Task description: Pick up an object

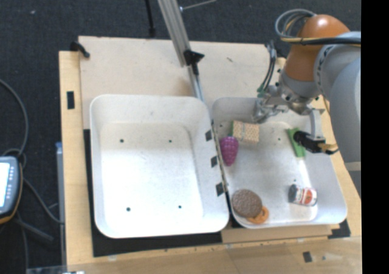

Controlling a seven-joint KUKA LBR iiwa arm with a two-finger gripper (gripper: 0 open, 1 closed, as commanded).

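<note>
**Arm poised over the right bin's far edge**

Dark carpet surrounds a pale wooden bench (134, 66) that carries two shallow white bins side by side. Your left bin (152, 163) shows its bare white floor. Your right bin (276, 163) holds the objects you might pick. A tan, speckled block (246, 132) lies toward the bin's far left. A magenta, berry-shaped object (229, 149) sits just near and left of the block, close to the wall between the bins. A green stick-like item (296, 143) lies by the right wall. A small can-like item with red and white markings (302, 195) rests in the near right corner. A round brown disc (246, 203) lies at the near edge, touching something orange (261, 215).

Your arm reaches in from the right. Its gripper (266, 110) hangs over the bin's far edge, just beyond and right of the tan block. You cannot tell from this view how it is set, and nothing is visibly held.
</note>
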